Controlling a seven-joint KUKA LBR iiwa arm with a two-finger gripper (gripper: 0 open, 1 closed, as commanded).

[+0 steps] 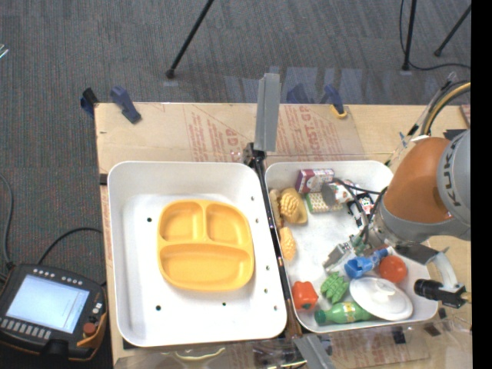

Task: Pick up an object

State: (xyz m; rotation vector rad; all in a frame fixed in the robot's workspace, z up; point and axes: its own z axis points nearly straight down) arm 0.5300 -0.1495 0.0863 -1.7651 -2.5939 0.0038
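Glossy green bottle [344, 312] beside round white lid [382, 297], right bin [369, 168]

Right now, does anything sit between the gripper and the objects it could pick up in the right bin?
Nothing visible does. The gripper is already low inside the right bin, directly among the clutter: the blue toy lies right beside its tip, with the green toy and the red ball close by.

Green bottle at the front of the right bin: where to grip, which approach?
Judgement: grip the green bottle across its body, near the middle, coming straight down. It lies on its side along the right bin's front wall, with the white lid crowding its right end, so set the fingers front to back, clear of both.
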